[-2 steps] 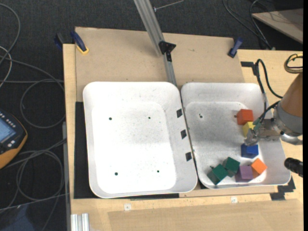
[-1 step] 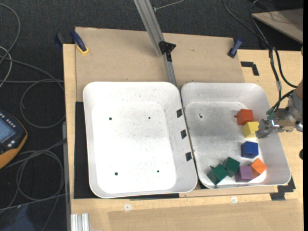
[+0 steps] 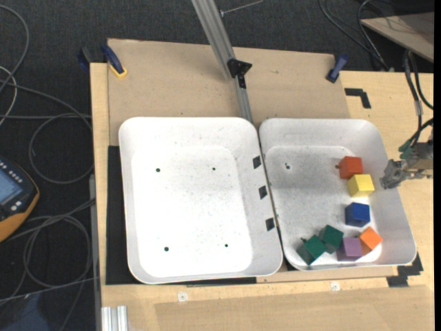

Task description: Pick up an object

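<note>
Hovering at the right bin's (image 3: 386, 147) right rim, the gripper (image 3: 394, 173) sat just beside the yellow cube (image 3: 361, 183); jaw state impossible to tell. 7 blocks lay inside.

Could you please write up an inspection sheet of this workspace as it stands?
Surface: wooden bench bearing left bin and right bin, side by side.
Job's things: in the right bin, red block, yellow block, blue block, orange block, purple block, two green blocks.
Clutter: blue clamps at the bench's far corners.
Grippers: end effector at the right bin's right rim, holding nothing seen.
Cables: loose loops on the floor, left.
Surroundings: dark carpet; slanted metal pole.
</note>
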Controlling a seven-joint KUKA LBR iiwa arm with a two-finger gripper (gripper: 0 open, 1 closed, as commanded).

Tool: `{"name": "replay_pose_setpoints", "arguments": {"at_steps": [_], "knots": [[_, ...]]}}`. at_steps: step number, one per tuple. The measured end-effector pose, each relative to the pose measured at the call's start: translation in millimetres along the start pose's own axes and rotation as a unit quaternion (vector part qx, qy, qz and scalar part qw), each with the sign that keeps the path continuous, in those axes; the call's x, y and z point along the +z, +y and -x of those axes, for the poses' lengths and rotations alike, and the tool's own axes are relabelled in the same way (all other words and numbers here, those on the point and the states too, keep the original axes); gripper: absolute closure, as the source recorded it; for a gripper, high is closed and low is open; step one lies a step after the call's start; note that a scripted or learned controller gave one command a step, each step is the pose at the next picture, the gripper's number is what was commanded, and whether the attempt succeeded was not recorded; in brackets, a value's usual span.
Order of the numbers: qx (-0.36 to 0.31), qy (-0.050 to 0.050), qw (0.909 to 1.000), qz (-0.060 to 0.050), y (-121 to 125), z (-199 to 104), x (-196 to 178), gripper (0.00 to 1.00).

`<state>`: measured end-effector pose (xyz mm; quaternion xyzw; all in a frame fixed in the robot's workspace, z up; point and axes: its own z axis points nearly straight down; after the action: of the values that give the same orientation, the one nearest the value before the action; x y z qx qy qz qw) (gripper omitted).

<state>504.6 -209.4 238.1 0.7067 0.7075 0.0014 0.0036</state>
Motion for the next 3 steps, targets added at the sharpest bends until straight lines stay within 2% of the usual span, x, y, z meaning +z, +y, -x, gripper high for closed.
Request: {"name": "replay_pose_setpoints", "arguments": {"at_steps": [1,3], "knots": [[-0.001,0.0,1.0,-0.001,1.6,0.4,-37.8,1.0],[-0.003,0.003,1.0,-0.004,5.8,-106.3,-34.0,1.0]]}}
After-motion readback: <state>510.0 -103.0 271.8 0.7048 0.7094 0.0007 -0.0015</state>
